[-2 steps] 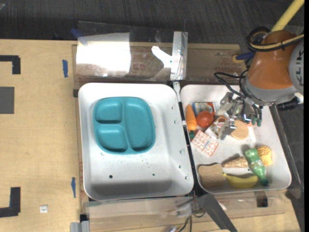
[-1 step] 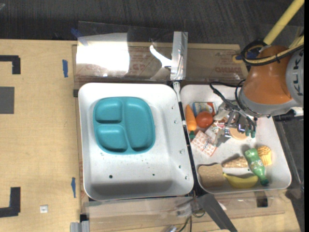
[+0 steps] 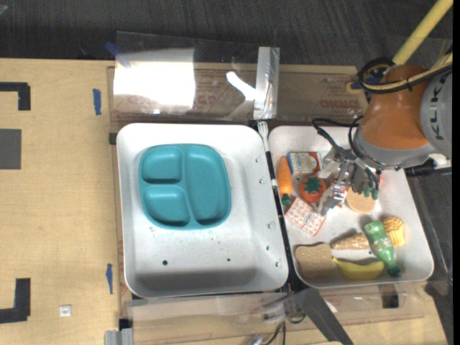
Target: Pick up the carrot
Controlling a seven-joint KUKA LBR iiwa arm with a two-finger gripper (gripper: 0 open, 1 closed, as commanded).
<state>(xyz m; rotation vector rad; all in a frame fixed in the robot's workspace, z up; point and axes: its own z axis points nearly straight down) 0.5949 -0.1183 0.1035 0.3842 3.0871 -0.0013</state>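
Observation:
The carrot is a short orange piece lying against the left wall of the right bin. Right beside it sits a small orange-red vegetable with green leaves. My gripper hangs low over the middle of the right bin, just right of that leafy vegetable and a few centimetres right of the carrot. The grey wrist and orange band rise behind it at the upper right. Nothing can be seen held in the gripper.
The right bin also holds a red and white packet, a pink checked packet, a beige disc, corn, a green bottle, a banana and a bread slice. A teal divided plate lies in the left bin.

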